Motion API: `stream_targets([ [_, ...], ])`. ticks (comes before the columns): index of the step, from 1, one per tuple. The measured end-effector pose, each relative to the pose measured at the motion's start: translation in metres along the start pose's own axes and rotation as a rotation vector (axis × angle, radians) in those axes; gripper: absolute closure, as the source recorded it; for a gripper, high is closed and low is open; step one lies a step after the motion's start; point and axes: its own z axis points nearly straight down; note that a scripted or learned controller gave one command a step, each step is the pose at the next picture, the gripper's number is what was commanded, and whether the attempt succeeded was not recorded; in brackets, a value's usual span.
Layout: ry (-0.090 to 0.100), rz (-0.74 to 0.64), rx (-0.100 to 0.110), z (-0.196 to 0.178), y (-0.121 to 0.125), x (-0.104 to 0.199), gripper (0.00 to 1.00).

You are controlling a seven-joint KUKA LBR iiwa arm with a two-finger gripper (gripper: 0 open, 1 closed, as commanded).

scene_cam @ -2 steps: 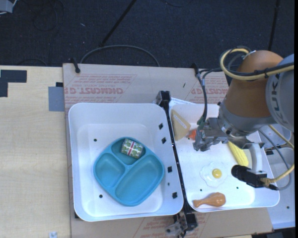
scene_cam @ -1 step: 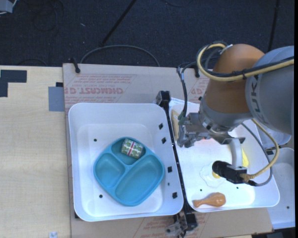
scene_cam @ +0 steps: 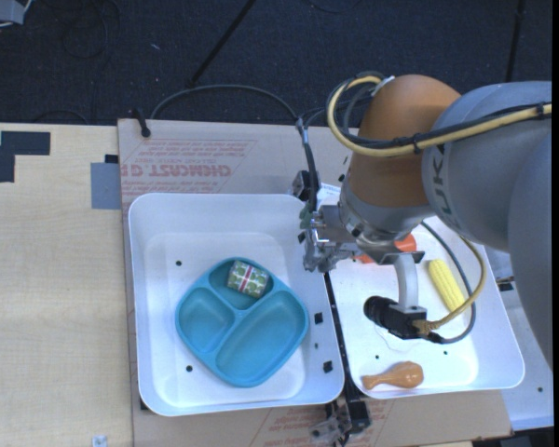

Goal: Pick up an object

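Corn (scene_cam: pixel 445 284) lies in the right bin (scene_cam: pixel 503 371), near its far-right side and just beside the arm's yellow cable, with its long axis running from upper left to lower right in the view and neither end clearly the tip. The gripper (scene_cam: pixel 319 245) hangs over the divider between the bins, well apart from it, and you cannot tell whether it is spread or closed. Bring it over the corn's middle, turn it to close across the short width, and keep clear of the cable

Blue divided plate (scene_cam: pixel 242 335) is showing smooth, glossy plastic; both white bins (scene_cam: pixel 154 250) are appearing matt plastic; bench (scene_cam: pixel 47 296) is presenting pale wood grain.
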Motion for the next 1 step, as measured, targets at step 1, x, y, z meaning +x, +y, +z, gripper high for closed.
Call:
stream_targets([
  [1,0.0,0.0,0.002,0.0152,0.003,0.0497,1.0],
])
